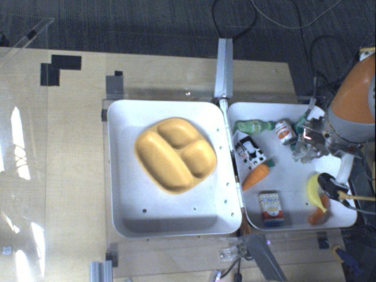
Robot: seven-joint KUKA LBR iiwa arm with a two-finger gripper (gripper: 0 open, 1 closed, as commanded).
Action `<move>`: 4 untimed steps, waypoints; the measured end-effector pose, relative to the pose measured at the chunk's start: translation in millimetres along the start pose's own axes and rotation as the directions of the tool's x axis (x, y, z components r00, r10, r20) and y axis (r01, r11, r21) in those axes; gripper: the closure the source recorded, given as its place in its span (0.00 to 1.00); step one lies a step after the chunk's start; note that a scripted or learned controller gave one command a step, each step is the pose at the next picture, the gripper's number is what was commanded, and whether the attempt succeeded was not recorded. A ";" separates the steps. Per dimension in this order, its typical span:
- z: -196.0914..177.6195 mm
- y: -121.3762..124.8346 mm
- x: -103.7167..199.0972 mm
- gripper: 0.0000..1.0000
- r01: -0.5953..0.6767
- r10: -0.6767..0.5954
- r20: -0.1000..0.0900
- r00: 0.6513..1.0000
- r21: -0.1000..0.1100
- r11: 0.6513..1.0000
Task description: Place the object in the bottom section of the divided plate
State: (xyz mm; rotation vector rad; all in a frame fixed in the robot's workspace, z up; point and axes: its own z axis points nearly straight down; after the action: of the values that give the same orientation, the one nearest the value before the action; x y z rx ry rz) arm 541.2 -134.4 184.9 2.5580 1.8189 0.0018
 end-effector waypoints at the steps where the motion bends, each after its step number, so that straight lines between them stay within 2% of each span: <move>1: -27.2 -6.9 -67.6 1.00 0.193 -0.193 0.001 0.981 -0.005 0.981; 2: 96.0 -32.6 -62.3 1.00 -0.146 0.146 -0.004 0.989 -0.006 0.989; 3: 85.3 -31.0 -60.9 1.00 -0.143 0.143 -0.005 0.990 -0.010 0.990; 4: 26.5 24.6 -15.4 1.00 -0.573 0.573 0.000 0.820 0.001 0.820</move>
State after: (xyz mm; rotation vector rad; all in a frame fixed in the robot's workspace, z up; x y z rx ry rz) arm 559.4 -157.1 158.5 2.9877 0.9680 0.0019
